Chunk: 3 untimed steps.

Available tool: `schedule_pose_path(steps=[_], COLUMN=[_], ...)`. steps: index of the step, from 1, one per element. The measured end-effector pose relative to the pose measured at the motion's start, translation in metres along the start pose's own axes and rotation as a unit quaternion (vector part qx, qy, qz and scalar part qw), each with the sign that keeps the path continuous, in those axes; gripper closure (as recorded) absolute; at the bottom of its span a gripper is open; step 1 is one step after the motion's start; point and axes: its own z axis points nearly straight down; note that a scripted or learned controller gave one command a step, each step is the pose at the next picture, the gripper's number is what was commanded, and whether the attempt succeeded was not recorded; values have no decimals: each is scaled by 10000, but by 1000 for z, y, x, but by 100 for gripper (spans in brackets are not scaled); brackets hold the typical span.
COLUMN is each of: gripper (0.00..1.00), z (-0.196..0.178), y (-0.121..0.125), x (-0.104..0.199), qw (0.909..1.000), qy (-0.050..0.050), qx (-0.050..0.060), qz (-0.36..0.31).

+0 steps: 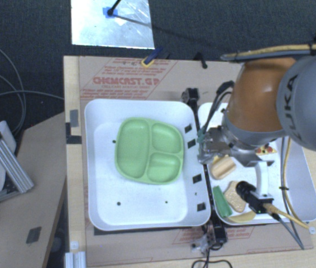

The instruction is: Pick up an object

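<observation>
Camera view: gripper [216, 149] above right bin [309, 197], near tan block [223, 167]; green divided plate [149, 150] in left bin [99, 169]. Jaw state cannot be told.

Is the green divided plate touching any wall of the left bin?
Apart. The camera view shows the green plate lying in the left bin with bare white floor all around it, so a gap separates it from each wall.

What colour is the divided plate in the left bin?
Light green, seen in the camera view: the divided plate lies in the white left bin.

The arm [269, 105] seemingly hides most of the right bin [309, 200].
</observation>
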Motion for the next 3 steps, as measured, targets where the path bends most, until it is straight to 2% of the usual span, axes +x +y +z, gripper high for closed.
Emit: schedule_pose_path(steps=[1,2,3], gripper=[100,100,100], z=[-164,-168,-179], y=[-11,-10,-9], x=[29,28,28], qw=[10000,10000,10000], qy=[16,1,3], qx=[-70,-29,-41], qz=[-10,-18,-46])
